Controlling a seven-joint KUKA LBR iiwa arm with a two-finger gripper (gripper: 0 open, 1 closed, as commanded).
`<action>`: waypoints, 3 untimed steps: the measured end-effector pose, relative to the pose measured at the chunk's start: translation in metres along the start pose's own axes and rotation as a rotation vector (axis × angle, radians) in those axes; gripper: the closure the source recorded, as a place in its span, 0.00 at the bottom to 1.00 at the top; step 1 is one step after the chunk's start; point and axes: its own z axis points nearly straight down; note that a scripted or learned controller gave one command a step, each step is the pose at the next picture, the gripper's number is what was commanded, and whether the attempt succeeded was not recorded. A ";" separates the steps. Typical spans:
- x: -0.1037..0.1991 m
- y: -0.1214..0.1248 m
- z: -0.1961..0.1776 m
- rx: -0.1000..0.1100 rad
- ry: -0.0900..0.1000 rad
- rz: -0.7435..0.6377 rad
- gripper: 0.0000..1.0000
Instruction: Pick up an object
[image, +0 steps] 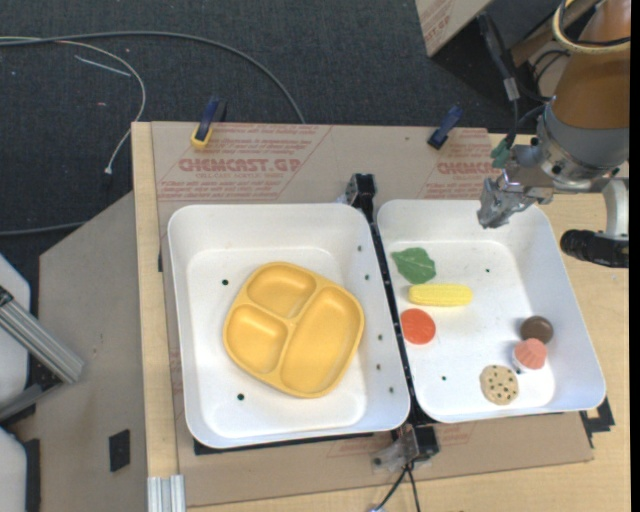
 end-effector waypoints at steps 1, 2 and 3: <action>0.056 0.002 0.016 0.002 0.000 0.000 1.00; 0.107 -0.005 0.014 0.001 -0.001 0.001 1.00; 0.156 -0.024 0.027 0.003 -0.001 0.000 1.00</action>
